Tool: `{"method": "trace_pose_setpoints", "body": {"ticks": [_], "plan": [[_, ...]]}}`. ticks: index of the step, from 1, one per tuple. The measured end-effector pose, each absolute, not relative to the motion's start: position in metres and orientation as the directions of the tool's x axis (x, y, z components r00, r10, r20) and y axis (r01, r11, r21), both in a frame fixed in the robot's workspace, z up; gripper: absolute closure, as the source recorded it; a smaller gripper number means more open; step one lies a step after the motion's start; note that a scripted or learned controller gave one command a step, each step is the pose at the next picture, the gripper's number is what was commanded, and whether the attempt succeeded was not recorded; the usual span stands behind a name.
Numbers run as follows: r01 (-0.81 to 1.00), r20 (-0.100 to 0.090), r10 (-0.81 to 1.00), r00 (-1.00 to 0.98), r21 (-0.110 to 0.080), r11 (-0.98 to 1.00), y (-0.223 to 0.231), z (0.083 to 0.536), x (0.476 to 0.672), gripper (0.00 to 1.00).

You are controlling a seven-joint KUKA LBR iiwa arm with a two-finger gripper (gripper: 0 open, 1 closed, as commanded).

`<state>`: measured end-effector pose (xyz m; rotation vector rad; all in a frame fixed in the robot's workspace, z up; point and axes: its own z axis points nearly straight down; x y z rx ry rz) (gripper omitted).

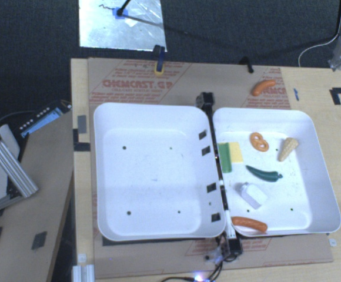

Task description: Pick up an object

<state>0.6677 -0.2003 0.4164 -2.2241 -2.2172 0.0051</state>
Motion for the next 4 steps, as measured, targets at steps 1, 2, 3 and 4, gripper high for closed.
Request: {"method": "trace_pose_setpoints", "body": {"ticks": [1, 2, 3, 4], "plan": [[1.000, 0.001, 1.000, 0.002, -0.005, -0.002, -0.195, 0.380, 0.575, 1.00], [1.000, -0.004, 1.000, -0.007, 0.011, 0.007, -0.186, 0.421, 0.664, 1.00], [1.000, -0.001, 1.000, -0.007, 0.006, 0.007, -0.152, 0.440, 0.664, 1.00], [1.000, -0.002, 1.000, 0.003, -0.002, -0.003, -0.210, 0.391, 0.668, 1.00]]}}
